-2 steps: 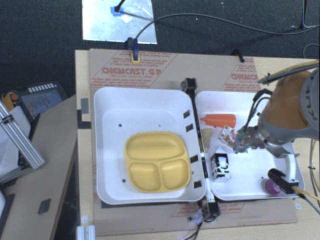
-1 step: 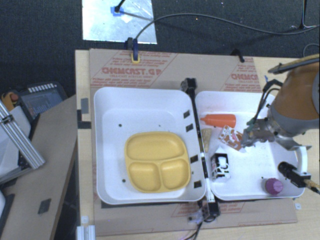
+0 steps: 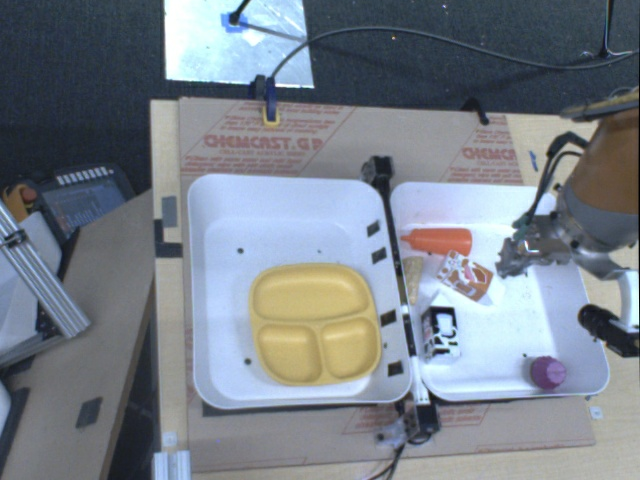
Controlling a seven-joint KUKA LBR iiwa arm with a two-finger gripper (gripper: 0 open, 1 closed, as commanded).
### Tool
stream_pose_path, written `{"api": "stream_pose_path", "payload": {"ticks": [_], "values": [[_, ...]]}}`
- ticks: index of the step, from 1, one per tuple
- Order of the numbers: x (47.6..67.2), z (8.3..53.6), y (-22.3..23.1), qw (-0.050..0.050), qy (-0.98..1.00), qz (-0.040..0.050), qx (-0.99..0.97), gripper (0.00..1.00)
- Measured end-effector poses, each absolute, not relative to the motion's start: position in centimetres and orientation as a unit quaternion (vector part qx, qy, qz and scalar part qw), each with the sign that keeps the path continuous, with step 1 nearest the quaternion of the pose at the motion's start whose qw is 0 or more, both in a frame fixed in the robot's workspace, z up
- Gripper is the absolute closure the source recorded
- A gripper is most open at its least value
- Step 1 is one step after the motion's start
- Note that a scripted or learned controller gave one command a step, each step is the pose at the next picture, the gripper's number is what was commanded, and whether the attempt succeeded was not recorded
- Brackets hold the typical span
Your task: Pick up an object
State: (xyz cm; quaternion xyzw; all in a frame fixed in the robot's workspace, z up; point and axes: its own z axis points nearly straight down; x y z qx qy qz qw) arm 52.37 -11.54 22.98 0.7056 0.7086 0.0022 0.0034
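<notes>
Right of the packet (image 3: 466, 279), in the right bin (image 3: 590, 313), the claw (image 3: 517, 256) hovers; I cannot tell its state. Descending here, it may close beside the packet, gripping nothing.

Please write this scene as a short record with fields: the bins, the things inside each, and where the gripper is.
left bin: yellow divided tray
right bin: orange bottle, snack packet, black-and-white item, purple item
gripper: over the right bin, right of the snack packet
held: nothing seen between the fingers
</notes>
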Motion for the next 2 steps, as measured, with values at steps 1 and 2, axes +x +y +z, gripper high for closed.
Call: {"api": "stream_pose_path", "payload": {"ticks": [1,2], "values": [[53.0,22.0,-5.7,0.000,0.710,0.0014,0.704,1.00],[53.4,21.6,0.6,0.000,0.711,0.0016,0.703,1.00]]}}
